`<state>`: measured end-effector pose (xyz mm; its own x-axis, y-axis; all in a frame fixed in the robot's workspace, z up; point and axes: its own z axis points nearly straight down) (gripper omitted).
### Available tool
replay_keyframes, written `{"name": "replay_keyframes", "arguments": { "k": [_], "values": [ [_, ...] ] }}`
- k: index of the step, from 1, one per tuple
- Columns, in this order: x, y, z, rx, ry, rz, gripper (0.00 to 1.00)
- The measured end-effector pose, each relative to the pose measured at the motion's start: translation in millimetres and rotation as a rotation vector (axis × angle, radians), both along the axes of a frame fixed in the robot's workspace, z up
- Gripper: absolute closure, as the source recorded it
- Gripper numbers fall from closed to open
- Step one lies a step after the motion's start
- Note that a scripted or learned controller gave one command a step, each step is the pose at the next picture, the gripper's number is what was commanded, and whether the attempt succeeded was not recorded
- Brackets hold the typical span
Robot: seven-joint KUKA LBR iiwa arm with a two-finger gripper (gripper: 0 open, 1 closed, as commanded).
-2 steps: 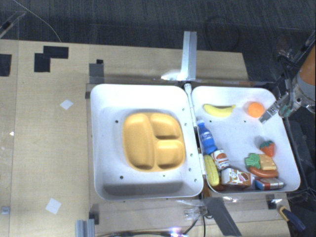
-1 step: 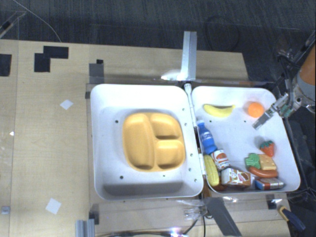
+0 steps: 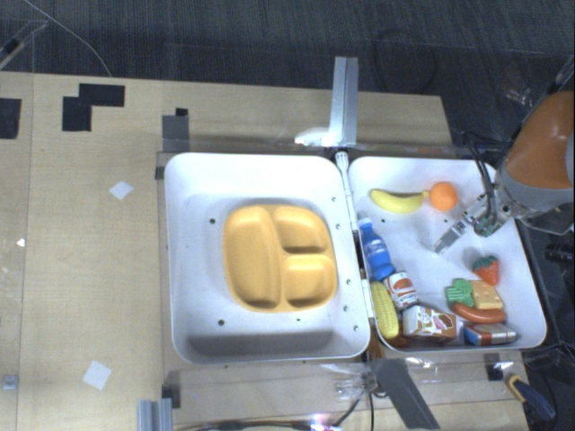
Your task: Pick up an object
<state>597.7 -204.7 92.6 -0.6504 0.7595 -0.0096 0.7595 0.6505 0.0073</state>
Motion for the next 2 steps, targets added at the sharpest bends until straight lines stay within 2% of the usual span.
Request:
{"name": "replay_keyframes", "arguments": {
  "k": [1,2],
  "values": [
    [66.1,-1.3,-2.2,0.003,0.014,-0.041,0.00],
    [71.7,0.0,12.0,-0.003,-0.010,-0.035,1.00]
  ]
}}
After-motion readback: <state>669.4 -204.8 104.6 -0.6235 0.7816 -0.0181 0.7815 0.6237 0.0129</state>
